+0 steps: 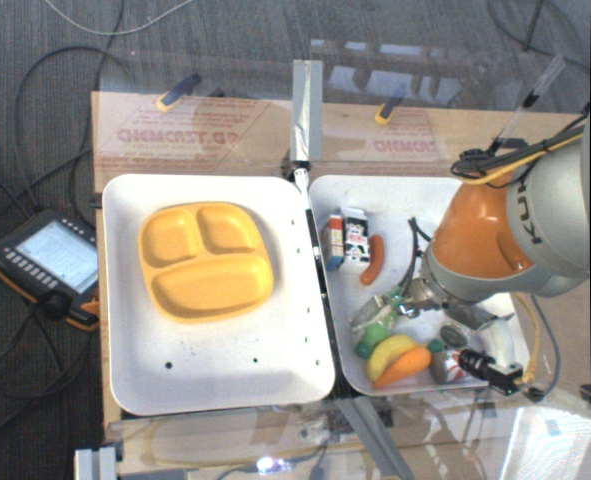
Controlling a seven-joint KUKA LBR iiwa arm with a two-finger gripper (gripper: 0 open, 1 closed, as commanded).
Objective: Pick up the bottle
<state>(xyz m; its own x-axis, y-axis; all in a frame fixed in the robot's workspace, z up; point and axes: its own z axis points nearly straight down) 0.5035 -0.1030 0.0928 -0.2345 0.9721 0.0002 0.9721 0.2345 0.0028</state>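
Arm's orange band and grey body cover much of the right bin (325, 268); the gripper (407, 301) sits low in there, cannot tell its state from here. A clear bottle (372, 313), hard to make out, lies just left of the gripper, close against it. Below it: banana (390, 351), carrot (407, 366). Upper part holds a small carton (355, 238) and a red sausage (373, 259). Left bin (125, 368) holds a yellow divided tray (207, 260).
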